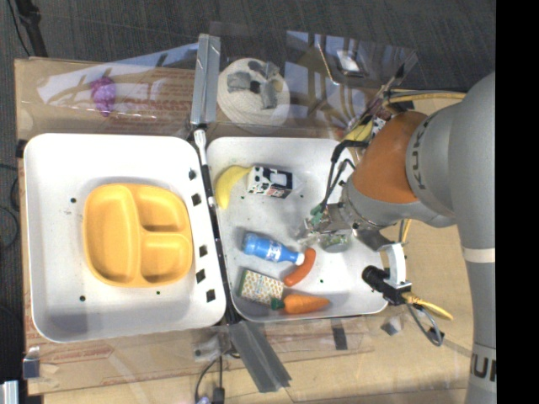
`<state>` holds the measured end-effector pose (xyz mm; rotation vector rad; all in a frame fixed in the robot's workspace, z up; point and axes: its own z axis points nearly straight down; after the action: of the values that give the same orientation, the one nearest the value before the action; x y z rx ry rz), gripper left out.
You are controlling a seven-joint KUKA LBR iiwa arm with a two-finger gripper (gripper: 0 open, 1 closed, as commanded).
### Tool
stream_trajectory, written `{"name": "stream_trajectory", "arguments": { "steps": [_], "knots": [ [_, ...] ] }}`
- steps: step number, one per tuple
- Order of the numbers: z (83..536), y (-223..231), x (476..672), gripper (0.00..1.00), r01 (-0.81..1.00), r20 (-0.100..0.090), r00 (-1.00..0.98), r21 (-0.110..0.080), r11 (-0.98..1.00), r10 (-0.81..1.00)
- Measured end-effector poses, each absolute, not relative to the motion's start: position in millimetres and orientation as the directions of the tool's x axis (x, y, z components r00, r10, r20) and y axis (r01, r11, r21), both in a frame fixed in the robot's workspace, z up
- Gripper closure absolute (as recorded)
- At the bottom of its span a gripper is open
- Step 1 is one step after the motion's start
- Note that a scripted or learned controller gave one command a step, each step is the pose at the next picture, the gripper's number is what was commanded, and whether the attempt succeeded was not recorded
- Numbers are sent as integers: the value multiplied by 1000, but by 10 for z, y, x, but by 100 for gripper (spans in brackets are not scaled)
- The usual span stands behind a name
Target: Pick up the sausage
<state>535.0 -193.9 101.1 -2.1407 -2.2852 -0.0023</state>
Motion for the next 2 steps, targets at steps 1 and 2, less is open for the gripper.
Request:
{"name": "stream_trajectory", "arguments": {
  "steps": [1, 2],
  "knots": [
    [1009, -1881, 5358, 0, 997, 19, -71, -10, 71, 997],
    [911, -1870, 4869, 0, 1000, 11, 15, -5, -15, 1000]
  ]
}}
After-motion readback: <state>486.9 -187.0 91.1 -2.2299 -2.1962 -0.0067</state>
